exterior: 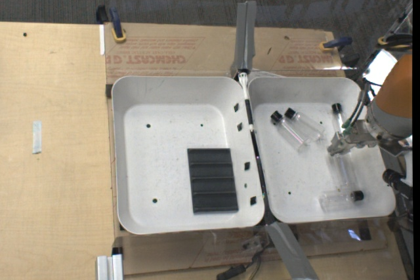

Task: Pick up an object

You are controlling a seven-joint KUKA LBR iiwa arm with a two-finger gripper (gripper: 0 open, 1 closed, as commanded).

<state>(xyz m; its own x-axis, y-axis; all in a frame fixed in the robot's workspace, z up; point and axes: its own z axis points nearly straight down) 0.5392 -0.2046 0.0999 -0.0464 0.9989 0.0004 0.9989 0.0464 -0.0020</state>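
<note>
Several clear plastic vials with black caps lie in the right bin (282, 206). Two of them (295, 128) rest crossed near its middle left, and another vial (341, 198) lies near the front right corner. A further clear vial (343, 172) lies just below the gripper. A black-capped vial (337, 111) sits near the back right. My gripper (339, 144) hangs low over the right part of this bin, between the back vial and the front ones. A black ridged block (212, 180) lies in the left bin (131, 141).
A grey divider post (245, 36) stands between the bins at the back. Blue and yellow clamps (117, 26) hold cardboard behind the bins. The arm's orange band (399, 92) sits at the right edge. Bare wooden bench (52, 141) stretches to the left.
</note>
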